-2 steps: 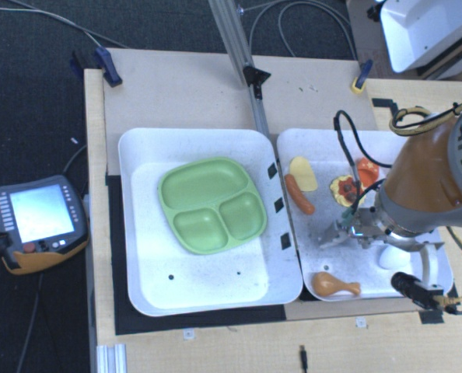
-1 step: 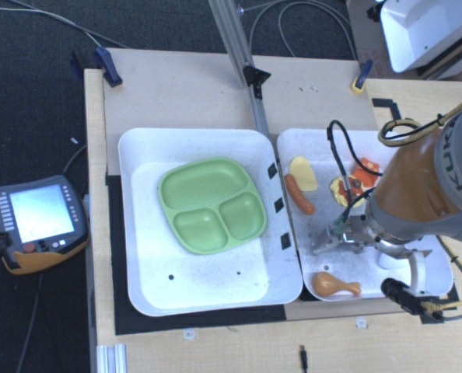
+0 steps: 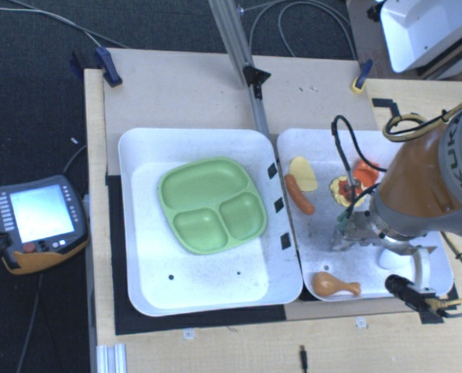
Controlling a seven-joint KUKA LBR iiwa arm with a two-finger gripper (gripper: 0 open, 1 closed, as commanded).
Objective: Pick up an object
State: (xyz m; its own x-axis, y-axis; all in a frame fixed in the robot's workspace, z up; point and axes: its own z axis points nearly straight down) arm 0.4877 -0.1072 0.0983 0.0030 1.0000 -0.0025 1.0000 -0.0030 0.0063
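The right bin (image 3: 318,142) holds several toy foods. A red-orange sausage (image 3: 299,195) lies near its left wall, with a pale yellow piece (image 3: 302,172) just behind it. A tan drumstick (image 3: 336,286) rests at the front edge. An orange item (image 3: 365,172) and a small yellow item (image 3: 342,188) sit further back, partly hidden by the arm. My gripper (image 3: 344,237) points down over the bin's middle floor, right of the sausage and behind the drumstick. No object shows between its tips.
The left bin (image 3: 138,231) carries a green divided plate (image 3: 212,204). A metal post (image 3: 239,49) slants down to the gap between the bins. The arm's orange band (image 3: 418,181) covers the right bin's right half. A teach pendant (image 3: 36,220) lies off the bench at left.
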